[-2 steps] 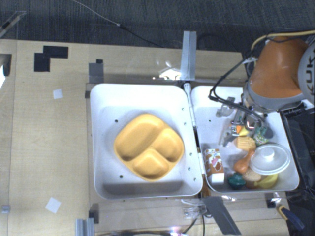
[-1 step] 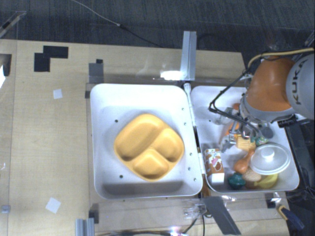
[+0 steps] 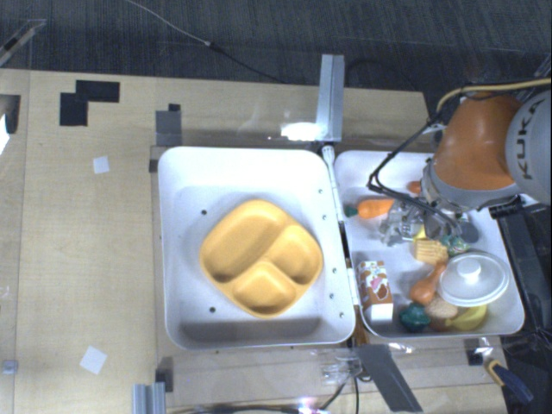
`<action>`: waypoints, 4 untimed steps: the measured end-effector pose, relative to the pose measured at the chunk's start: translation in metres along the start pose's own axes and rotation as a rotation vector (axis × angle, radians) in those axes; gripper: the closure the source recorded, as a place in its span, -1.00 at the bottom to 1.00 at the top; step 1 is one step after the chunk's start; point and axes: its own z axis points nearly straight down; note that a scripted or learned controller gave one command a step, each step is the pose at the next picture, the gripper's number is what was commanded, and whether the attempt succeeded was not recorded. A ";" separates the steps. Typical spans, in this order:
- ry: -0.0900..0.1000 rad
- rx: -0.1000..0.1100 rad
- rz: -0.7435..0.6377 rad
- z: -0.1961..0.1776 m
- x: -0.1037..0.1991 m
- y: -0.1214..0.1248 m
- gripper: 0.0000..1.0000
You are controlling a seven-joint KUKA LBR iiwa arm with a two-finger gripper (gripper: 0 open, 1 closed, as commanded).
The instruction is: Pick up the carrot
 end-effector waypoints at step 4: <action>0.017 0.006 0.261 -0.044 -0.032 0.019 -1.00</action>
